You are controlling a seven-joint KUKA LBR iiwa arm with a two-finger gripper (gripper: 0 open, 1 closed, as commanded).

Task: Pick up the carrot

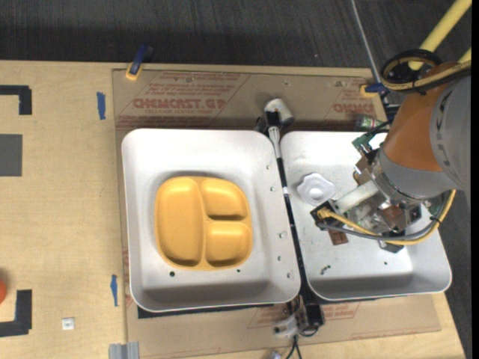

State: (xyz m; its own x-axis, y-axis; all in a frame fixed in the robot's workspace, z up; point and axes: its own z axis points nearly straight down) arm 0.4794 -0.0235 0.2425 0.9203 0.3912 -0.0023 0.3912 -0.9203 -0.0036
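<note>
My gripper [361, 217] hangs low over the middle of the right white bin [419, 271], under the grey wrist and its orange band [415, 137]. Yellow and black cables loop around it. A small white crumpled object [314, 188] lies just to the gripper's left, near the bin's left wall. The wrist and cables hide the bin floor beneath them, and what lies there cannot be made out.
The left white bin [142, 155] holds a yellow divided plate [202, 221]. A ridge with a white clip [275, 111] at its far end separates the two bins. A small red-orange thing [2, 291] sits at the bench's far left edge.
</note>
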